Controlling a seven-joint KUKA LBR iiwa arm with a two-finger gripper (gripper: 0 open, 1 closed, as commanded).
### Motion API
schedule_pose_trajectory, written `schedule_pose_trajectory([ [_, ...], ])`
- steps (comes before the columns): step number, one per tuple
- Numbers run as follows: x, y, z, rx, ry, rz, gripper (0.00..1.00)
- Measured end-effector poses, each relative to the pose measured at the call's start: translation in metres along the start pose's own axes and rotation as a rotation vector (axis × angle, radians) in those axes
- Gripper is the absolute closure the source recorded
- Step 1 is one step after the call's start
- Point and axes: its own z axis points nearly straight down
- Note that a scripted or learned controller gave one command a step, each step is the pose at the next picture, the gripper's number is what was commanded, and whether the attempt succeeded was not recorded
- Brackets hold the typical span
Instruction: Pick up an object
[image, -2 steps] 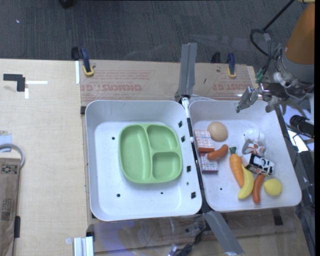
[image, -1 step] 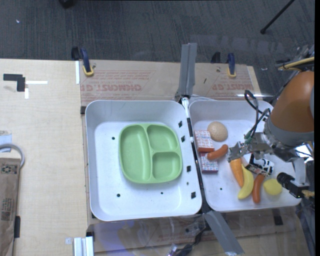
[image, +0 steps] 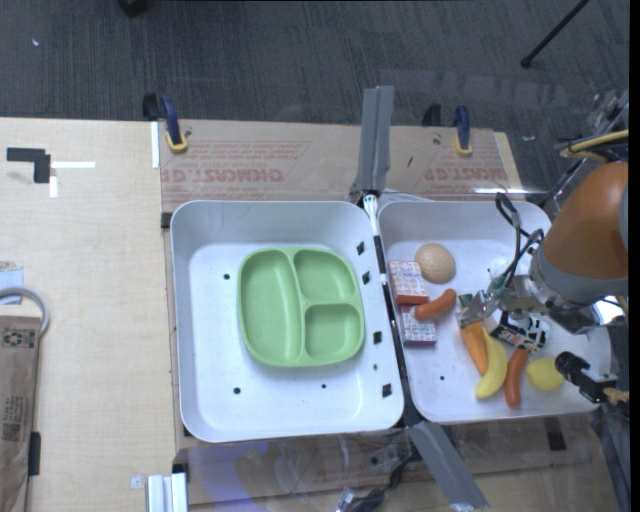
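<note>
Green divided tray (image: 300, 305) smooth matt plastic; white bins (image: 200, 330) glossy plastic; bench (image: 80, 270) pale wood grain.

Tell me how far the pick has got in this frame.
Done: the gripper is down in the right bin, above the carrot and banana. In hand: nothing visibly held; its grip is unclear. Left: lifting an object; the egg, sausages and green tray all lie at rest.

One fixed camera looks down at a slant from above the bench (image: 90, 300), taking in both white bins (image: 200, 330).
</note>
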Motion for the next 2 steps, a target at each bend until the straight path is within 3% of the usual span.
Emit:
schedule_pose_trajectory([
  [1, 0.0093, 0.0179, 0.0006, 0.001, -0.007, 0.183, 0.00],
  [2, 0.0015, 0.0176, 0.0007, 0.003, -0.003, 0.035, 0.00],
])
